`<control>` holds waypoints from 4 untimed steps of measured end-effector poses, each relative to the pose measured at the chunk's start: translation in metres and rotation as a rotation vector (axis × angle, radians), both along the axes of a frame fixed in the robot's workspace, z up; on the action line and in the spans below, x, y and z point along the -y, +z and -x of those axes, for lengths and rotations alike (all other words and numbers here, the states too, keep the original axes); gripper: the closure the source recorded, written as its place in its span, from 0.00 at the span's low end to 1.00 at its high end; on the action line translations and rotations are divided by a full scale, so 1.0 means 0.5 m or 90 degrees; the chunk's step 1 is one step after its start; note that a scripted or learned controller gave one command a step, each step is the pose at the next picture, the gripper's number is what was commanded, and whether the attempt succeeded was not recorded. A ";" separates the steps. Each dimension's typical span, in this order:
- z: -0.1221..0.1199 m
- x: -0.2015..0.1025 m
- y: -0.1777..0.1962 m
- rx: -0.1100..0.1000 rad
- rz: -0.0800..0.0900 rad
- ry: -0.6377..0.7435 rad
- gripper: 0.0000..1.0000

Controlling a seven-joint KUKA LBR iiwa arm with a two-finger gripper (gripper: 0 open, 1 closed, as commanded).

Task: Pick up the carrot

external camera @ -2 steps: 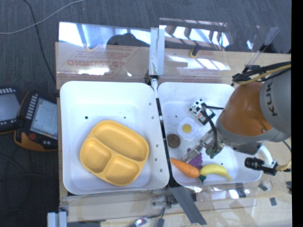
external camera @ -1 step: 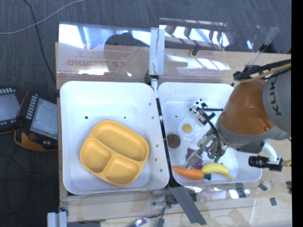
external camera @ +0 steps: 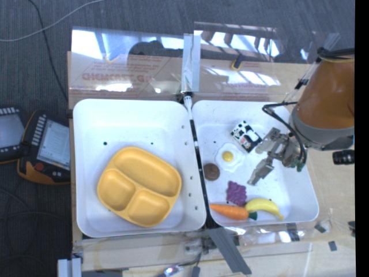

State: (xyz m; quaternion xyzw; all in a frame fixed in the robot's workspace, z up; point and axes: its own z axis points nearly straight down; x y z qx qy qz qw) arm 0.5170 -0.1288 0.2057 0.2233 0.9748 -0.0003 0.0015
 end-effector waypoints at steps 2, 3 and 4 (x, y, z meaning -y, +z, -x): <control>-0.004 -0.003 -0.074 -0.001 0.000 0.056 0.00; -0.222 -0.010 -0.223 0.005 0.002 0.225 0.00; -0.227 -0.013 -0.194 0.009 0.000 0.224 1.00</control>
